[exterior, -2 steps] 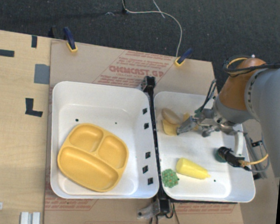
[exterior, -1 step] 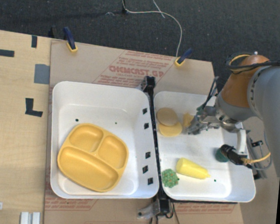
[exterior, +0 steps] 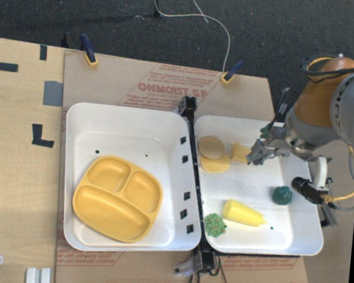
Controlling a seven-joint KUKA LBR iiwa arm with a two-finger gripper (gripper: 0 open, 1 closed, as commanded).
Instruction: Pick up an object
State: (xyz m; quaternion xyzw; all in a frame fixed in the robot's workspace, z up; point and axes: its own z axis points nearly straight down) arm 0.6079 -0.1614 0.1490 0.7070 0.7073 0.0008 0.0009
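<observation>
plate [exterior: 117, 199] in left bin [exterior: 78, 127]; corn [exterior: 243, 213] in right bin [exterior: 295, 241]

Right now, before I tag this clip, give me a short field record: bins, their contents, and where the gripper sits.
left bin: holds a yellow divided plate
right bin: holds a tan round piece resting on a yellow round piece, a small yellow block, a dark green ball, a yellow cone, a green broccoli piece
gripper: over the right bin's far side, right beside the small yellow block
object lifted: none seen
</observation>
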